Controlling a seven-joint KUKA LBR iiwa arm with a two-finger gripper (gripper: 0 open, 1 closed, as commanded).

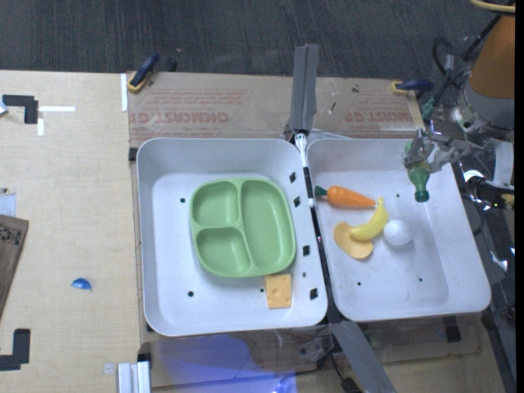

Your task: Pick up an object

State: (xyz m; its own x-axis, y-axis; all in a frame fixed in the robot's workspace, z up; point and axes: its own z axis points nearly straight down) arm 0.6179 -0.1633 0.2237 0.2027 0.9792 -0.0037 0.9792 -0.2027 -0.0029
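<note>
One cheese slice (279,291), one green tray (242,226), one carrot (350,196), one banana (372,222)

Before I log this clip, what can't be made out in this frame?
- Gripper, camera view: too small and cluttered to tell finger state; a green thing at its tip cannot be identified, nor whether it is held.
- Arm: cut off by the top and right edges.
- Blue speck on the bench: too small to identify.
- Cheese slice: top edge hidden under the green plate.
</note>
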